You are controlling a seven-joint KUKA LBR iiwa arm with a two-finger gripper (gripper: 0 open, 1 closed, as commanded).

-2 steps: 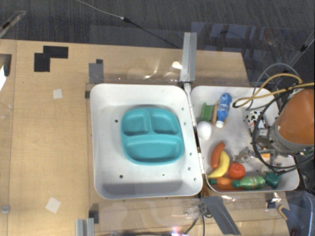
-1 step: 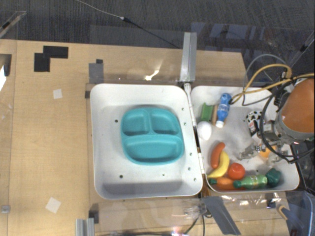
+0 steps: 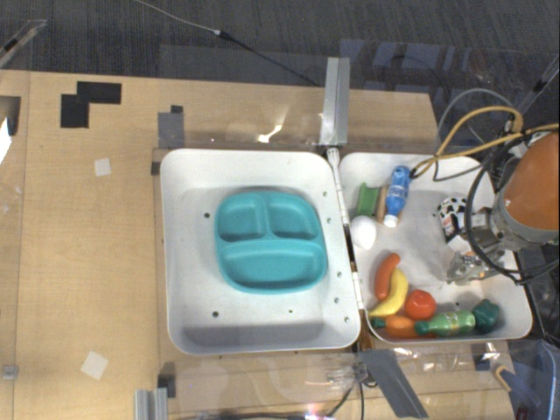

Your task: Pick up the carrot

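1. My gripper (image 3: pixel 465 267) hangs over the bare floor of the right-hand bin (image 3: pixel 525 322). I cannot tell from this view how wide it stands.
2. The carrot (image 3: pixel 386 275) lies well off to the view's left of my gripper, near the wall shared with the other bin. It lies tilted, with its lower end touching the banana (image 3: pixel 395 294).
3. To do this well, I judge I should cross over, turn to close across the carrot's narrow width, and come down on its upper half, away from the banana.
4. The tomato (image 3: pixel 420 304) sits between me and the carrot's lower end, so I would pass above it.
5. The open floor between me and the carrot gives room. The shared wall just beyond the carrot and the white egg (image 3: pixel 363 232) above it are the tight edges.
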